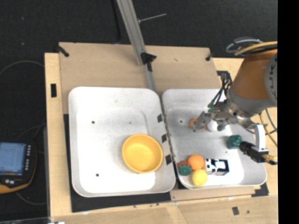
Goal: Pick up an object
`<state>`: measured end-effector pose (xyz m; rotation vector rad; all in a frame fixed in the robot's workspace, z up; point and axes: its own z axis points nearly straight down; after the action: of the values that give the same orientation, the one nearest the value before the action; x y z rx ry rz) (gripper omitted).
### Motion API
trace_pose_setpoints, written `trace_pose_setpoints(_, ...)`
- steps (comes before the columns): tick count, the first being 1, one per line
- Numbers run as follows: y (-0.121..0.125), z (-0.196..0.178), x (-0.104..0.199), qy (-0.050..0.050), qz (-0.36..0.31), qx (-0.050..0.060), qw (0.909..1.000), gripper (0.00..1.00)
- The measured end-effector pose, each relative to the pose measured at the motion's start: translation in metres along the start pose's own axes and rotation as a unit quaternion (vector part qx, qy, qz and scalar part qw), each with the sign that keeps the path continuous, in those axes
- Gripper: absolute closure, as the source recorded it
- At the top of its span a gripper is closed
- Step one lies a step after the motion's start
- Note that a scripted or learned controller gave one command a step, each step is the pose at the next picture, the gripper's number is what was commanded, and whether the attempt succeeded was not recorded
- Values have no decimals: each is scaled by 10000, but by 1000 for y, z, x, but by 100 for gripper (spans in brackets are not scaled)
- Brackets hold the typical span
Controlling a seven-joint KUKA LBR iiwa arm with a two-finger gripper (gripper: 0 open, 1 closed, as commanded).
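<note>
The pale wooden desk carries two shallow white plastic bins side by side. The left white bin holds one item: a round yellow plastic bowl, upright, near the bin's front right corner and close to the wall it shares with its neighbour.

The right white bin holds the remaining objects. A cluster sits along its front edge: a small orange ball, a dark green rounded piece touching the orange ball on the side towards the left bin, a yellow ball just in front of the orange ball and against the front wall, and a black-and-white blocky toy just beside the orange ball on the side towards the bin's right edge. A separate teal-green object lies near the right edge of this bin, well apart from the cluster.

The grey arm with its orange band reaches over the right bin's right half. The gripper sits low over the middle of the right bin. A small orange item shows at its tip; contact cannot be confirmed. Whether the fingers are apart or together cannot be told from this angle.

A slanted grey metal rail crosses the desk's rear edge.
</note>
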<state>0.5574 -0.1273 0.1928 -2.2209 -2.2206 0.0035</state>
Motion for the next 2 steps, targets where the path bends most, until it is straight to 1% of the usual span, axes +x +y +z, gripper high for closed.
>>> trace_pose_setpoints(1,2,50,8,-2,18,6,10000,0)
trace_pose_setpoints(2,2,92,7,-4,7,-14,10000,0)
